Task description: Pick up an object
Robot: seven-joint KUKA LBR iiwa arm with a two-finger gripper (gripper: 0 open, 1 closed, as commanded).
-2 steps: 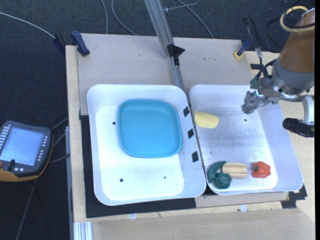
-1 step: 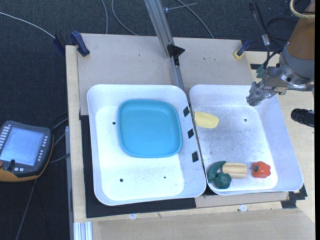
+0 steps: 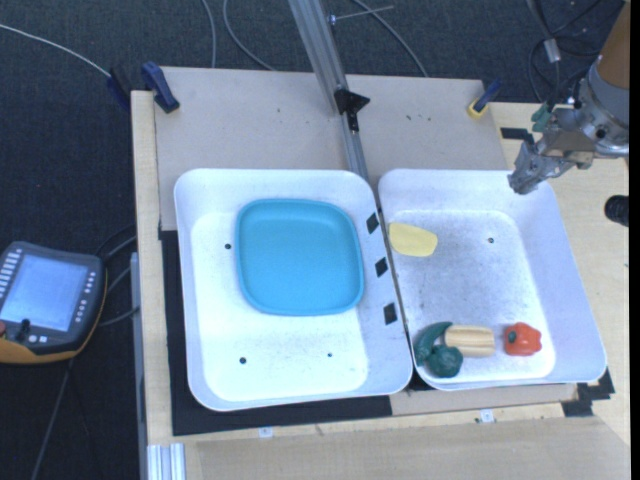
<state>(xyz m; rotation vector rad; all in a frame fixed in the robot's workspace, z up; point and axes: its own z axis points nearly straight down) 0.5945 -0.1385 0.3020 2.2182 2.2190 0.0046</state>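
Note:
The right bin (image 3: 560, 258) holds a yellow piece (image 3: 412, 239) near its far left corner. Along its near edge lie a dark green item (image 3: 438, 350), a tan cylinder (image 3: 470, 341) and a red pepper-like item (image 3: 521, 339). My gripper (image 3: 527, 175) hangs above the bin's far right corner, well away from all of them. Nothing shows between its fingertips.
The left bin (image 3: 205, 268) holds a blue square plate (image 3: 299, 256). A metal pole (image 3: 325, 48) slants down to the gap between the bins. Blue clamps (image 3: 160, 86) sit at the bench's far corners. A teach pendant (image 3: 45, 300) lies at the left.

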